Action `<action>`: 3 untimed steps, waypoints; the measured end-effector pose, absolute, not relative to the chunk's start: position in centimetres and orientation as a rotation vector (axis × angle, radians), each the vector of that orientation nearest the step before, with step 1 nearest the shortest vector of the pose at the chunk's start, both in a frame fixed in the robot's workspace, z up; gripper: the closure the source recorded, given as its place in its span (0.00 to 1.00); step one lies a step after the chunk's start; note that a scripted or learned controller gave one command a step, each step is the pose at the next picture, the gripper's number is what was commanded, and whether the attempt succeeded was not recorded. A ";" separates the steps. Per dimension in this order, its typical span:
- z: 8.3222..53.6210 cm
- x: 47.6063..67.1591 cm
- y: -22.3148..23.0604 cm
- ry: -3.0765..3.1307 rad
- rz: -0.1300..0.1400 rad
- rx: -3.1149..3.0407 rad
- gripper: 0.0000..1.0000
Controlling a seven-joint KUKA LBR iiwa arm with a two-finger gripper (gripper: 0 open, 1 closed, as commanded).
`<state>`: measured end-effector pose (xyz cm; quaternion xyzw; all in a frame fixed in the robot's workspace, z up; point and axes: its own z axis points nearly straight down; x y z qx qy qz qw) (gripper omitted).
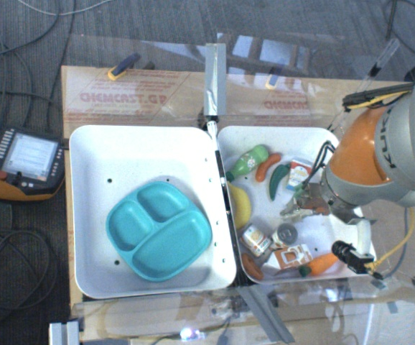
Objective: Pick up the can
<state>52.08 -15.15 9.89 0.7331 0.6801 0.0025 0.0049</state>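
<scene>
A small silver can (256,240) with a printed label lies on its side in the right bin (315,136), near the front left. A round grey disc-like item (286,233) sits just right of it; I cannot tell what it is. My gripper (299,205) hangs low over the middle of the right bin, up and to the right of the can and apart from it. The grey arm with its orange band (357,153) reaches in from the right. Nothing shows between the gripper's tips.
The right bin also holds a green bottle (249,161), a red sausage-shaped piece (268,166), a green pepper (277,180), a yellow fruit (240,205), a small carton (298,174), a flat box (292,256) and a carrot (322,264). A teal divided plate (160,228) lies in the left bin (92,164).
</scene>
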 end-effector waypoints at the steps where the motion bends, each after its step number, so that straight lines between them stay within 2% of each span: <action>1: 9.9 52.1 -15.2 2.130 0.008 2.296 0.00; 2: 9.0 51.8 -18.2 2.073 0.014 2.352 0.00; 3: 15.2 56.6 -17.5 2.040 -0.007 2.388 0.00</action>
